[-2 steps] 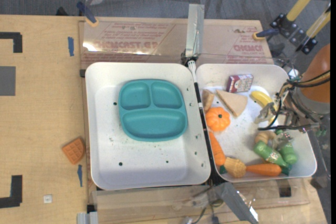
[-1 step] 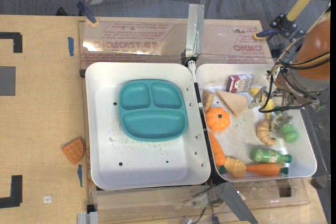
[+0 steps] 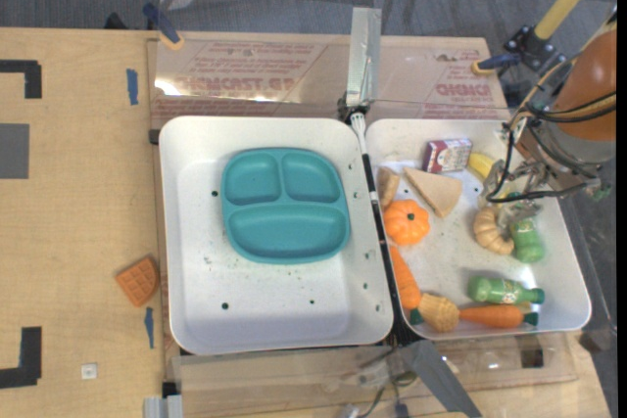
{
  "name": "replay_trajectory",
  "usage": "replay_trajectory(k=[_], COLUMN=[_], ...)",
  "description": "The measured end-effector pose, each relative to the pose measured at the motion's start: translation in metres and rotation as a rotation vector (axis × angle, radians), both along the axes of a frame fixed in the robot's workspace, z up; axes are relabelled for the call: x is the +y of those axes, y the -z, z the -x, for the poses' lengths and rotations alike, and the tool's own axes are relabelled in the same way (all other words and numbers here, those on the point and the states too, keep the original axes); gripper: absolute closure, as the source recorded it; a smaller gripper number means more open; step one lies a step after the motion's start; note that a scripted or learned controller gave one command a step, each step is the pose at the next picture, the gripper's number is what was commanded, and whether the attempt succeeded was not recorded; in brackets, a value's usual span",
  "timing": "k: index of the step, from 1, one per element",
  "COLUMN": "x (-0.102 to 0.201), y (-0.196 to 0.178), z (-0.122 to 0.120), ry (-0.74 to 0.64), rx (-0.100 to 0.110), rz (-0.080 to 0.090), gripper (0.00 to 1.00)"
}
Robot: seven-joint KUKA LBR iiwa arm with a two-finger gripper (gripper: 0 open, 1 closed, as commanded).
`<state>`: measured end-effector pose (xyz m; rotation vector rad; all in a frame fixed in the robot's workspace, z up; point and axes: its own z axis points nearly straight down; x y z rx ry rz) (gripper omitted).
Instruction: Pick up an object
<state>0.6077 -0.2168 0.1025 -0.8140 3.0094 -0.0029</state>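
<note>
White plastic forms both bins; a teal divided plate (image 3: 284, 204) is seen at the middle of the left bin (image 3: 196, 308). The gripper (image 3: 516, 194) is lowered over the right bin (image 3: 578, 294), near its right edge, just above a tan croissant (image 3: 491, 230) and a green item (image 3: 529, 241), perhaps a pepper. Whether anything is gripped cannot be told. An orange pumpkin (image 3: 407, 223) lies by the bin's left edge, a carrot (image 3: 495, 316) along its near edge.

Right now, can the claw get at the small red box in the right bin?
Probably yes: the red box stands near the bin's back wall with nothing on top, and the claw hovers just to its right.
</note>
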Motion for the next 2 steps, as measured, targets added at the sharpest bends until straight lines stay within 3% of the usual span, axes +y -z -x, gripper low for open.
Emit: replay_trajectory(k=[1,2], x=[0.006,0.001], y=[0.000,0.015], z=[-0.002,-0.041], ry=[-0.004,-0.095], rx=[-0.002,0.014], rz=[-0.008,0.005], gripper=[0.00,0.00])
